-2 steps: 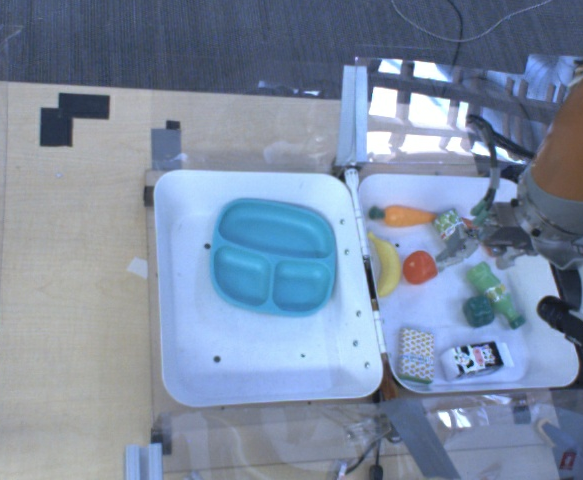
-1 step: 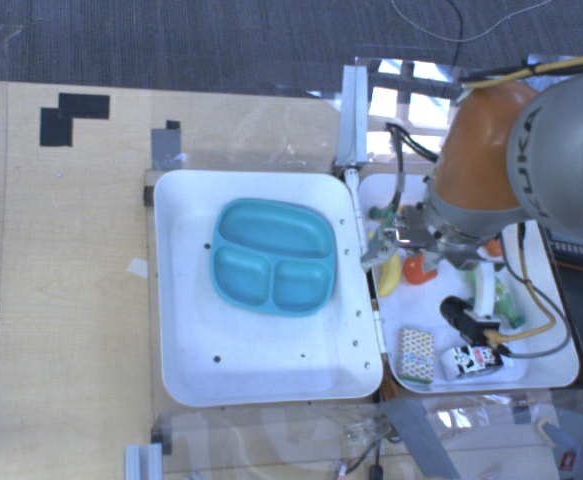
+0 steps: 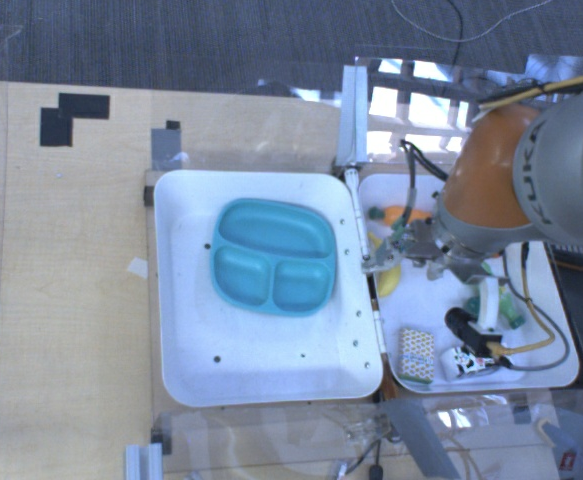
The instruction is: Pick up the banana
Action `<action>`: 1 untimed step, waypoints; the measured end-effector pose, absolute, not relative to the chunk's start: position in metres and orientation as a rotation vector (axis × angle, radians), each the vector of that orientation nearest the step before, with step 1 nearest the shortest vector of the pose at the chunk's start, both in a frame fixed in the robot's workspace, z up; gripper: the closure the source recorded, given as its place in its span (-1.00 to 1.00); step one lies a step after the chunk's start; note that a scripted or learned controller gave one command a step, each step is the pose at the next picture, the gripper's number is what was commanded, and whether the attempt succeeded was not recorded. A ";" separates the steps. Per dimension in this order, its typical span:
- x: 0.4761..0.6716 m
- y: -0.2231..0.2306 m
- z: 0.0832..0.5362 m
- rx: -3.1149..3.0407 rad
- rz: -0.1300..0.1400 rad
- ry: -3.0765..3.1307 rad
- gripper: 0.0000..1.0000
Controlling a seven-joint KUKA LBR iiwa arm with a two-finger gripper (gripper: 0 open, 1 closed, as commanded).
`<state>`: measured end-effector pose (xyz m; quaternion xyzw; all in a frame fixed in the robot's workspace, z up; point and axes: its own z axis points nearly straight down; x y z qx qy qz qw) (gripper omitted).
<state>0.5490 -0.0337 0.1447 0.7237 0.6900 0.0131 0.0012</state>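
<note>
Yellow banana [image 3: 388,280] lay in the right-hand shallow white plastic bin [image 3: 556,368], directly beneath the two-finger metal claw [image 3: 391,252]. Its visible end poked out just below the claw in the view, close against that bin's left wall. A second sliver of yellow showed just up-left of the claw; whether it was the same fruit could not be told.

The claw hung from the grey arm with the orange band [image 3: 486,173] and sat low over the banana at the bin's left edge. Whether the claw was open, closed or gripping anything could not be told, since the wrist hid it. Contact between claw and banana was also unclear.

A small orange item [image 3: 396,213] lay just above the claw, toward the bin's far wall, partly hidden and of unclear type. A small green item [image 3: 512,313] lay right of and below the claw, half covered by the arm. A flat square packet, pale with a yellowish dotted pattern [image 3: 417,354], lay below the claw near the bin's near wall, apart from the banana.

Left of the claw, past the two touching bin walls, was the left-hand shallow white plastic bin [image 3: 181,368]. It held a teal plastic plate with three compartments [image 3: 274,255] around its middle, well apart from the claw. The pale wooden bench [image 3: 61,268] spread further left.
</note>
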 end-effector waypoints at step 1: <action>0.574 -0.051 0.133 2.339 0.007 2.210 -1.00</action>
